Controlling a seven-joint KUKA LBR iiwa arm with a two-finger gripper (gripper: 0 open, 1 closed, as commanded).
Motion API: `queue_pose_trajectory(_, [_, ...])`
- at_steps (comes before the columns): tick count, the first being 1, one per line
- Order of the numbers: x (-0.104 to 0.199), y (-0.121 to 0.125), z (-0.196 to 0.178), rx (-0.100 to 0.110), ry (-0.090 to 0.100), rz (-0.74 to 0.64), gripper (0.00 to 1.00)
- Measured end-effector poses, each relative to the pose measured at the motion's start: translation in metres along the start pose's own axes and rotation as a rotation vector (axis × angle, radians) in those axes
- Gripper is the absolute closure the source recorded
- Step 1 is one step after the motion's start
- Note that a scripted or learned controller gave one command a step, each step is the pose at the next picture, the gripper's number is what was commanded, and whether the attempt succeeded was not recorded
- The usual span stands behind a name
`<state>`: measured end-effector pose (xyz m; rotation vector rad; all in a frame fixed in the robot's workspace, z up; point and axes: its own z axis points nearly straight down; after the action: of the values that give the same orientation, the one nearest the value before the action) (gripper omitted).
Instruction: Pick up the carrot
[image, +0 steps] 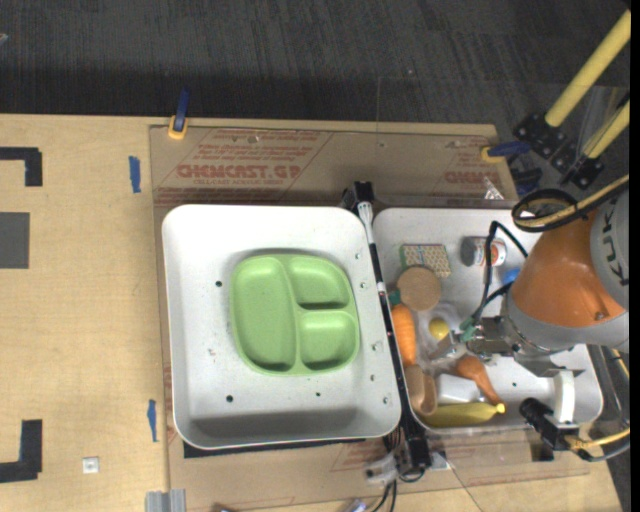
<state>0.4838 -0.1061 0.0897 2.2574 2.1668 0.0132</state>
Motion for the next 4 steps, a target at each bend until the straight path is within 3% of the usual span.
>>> queue_pose_trajectory(1, [-0.004,0.003,-0.011,-0.011,-0.01,0.006,1.0])
queue_pose_trajectory(2, [0.108,0.008,-0.096,0.014,0.007,0.112,1.0])
queue_pose_trajectory(3, [0.17,-0.005,-0.095,0.019,0.004,0.126,1.0])
queue_pose_trajectory(4, [0.127,-0.008,-0.095,0.021,0.003,0.059,1.0])
